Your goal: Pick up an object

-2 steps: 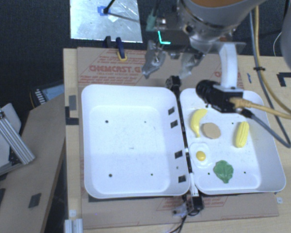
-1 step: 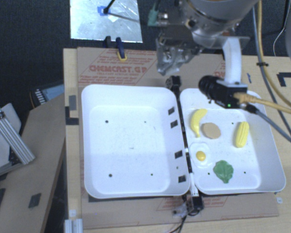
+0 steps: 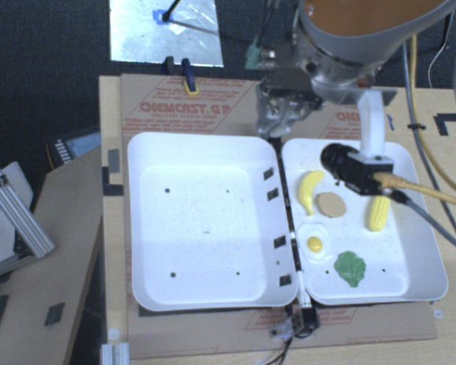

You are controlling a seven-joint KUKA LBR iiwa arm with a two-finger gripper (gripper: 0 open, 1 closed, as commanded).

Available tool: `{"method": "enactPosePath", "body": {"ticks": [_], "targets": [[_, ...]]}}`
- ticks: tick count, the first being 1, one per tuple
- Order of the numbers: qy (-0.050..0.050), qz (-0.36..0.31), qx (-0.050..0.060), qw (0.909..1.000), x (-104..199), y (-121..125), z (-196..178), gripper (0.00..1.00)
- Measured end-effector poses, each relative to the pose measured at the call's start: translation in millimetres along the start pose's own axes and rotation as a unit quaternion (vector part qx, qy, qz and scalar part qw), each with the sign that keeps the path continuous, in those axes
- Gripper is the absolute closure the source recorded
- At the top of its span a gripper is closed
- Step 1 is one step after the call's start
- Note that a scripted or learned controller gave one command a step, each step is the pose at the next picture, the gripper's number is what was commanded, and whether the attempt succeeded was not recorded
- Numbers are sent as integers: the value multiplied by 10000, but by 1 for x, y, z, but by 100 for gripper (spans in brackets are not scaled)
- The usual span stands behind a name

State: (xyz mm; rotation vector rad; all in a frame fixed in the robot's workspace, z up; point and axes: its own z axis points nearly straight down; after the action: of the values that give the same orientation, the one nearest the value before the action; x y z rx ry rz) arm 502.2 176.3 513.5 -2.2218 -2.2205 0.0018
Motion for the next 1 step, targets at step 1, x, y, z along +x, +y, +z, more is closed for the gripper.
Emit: {"method": "enactPosePath", "body": {"ticks": [1], "targets": [[0, -4, -4, 10000, -4, -5, 27, 100]]}}
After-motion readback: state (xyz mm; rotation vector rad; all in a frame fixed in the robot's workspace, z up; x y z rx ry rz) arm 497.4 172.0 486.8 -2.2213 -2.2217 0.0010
